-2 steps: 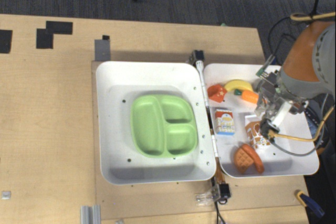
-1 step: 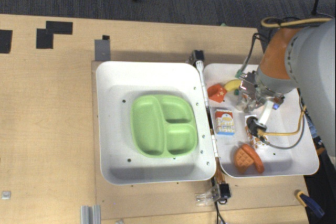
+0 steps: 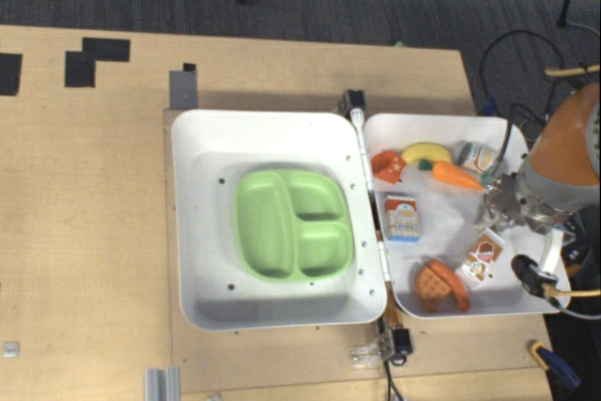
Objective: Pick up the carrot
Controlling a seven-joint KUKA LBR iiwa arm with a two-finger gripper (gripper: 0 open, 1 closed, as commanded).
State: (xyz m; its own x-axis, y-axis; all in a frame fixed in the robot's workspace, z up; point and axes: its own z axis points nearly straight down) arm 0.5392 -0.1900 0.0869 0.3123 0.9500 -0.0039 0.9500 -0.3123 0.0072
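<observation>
The carrot (image 3: 456,176), orange with a green tip at its left end, lies in the back part of the right bin (image 3: 441,307), just below a yellow banana (image 3: 425,152). My gripper (image 3: 498,202) reaches in from the right edge of this bin, low over the floor. It sits just right of and slightly nearer than the carrot's thick end, close to it but apart. Nothing shows between its tips.
Also in the right bin are a red piece (image 3: 387,166), a small carton (image 3: 402,218), a waffle (image 3: 433,283) with a sausage (image 3: 458,290), a snack packet (image 3: 481,259) and a small pack (image 3: 477,155). The left bin (image 3: 197,202) holds a green divided plate (image 3: 293,223).
</observation>
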